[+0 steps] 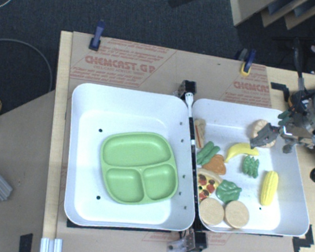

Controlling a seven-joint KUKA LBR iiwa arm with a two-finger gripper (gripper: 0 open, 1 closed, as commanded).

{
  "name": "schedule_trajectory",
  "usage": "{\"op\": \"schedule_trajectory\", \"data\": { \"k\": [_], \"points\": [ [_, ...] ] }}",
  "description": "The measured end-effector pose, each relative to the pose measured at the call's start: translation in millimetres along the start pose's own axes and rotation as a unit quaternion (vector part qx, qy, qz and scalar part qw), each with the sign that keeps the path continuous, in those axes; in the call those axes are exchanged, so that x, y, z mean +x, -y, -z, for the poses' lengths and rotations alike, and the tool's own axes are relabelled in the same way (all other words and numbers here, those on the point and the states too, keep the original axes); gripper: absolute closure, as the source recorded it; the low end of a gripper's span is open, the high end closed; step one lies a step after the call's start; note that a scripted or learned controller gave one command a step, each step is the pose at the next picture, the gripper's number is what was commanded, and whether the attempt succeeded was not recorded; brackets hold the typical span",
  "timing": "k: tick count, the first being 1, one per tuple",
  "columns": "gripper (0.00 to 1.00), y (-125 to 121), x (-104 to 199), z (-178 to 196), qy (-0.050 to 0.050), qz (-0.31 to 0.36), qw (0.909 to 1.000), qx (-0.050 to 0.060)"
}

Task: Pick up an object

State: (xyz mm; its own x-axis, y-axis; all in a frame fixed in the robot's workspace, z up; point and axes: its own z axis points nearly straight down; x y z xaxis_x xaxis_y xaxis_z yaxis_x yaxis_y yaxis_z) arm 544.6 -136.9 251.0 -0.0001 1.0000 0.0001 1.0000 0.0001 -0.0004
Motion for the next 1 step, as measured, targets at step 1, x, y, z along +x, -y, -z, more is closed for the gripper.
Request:
{"op": "schedule_trajectory", "data": {
  "k": [1],
  "points": [
    [0.0,63.6,38.1,-161.7,-0.003,-0.001,1.0,0.006]
  ]
}}
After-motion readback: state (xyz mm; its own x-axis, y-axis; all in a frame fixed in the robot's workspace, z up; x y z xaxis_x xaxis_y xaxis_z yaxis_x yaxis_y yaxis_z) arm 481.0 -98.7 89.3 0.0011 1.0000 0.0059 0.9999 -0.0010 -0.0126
